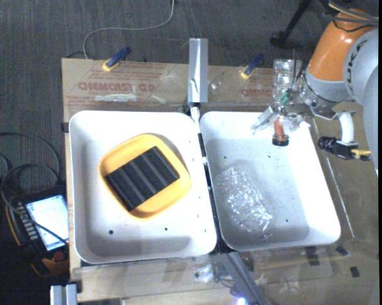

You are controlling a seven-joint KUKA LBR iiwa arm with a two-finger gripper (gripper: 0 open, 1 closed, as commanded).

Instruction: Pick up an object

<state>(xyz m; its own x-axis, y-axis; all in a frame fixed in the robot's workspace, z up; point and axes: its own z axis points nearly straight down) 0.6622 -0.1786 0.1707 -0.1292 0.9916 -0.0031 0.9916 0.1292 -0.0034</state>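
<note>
- My gripper hangs over the right bin, near its back edge. Can't tell if it's open or shut, and I see nothing in it.
- Step, I think: just getting set to reach. Nothing picked yet.
- Things to pick: clear crinkly wrap in the right bin's middle, toward the front. Yellow tray w/ a black ribbed top sits mid left bin.
- Next, I'd guess: move toward the front, over the wrap, then go down. Wrap looks soft & slippery, so it may slip.
- Both bins sit on a brown board. Dark carpet & cables around it.
</note>
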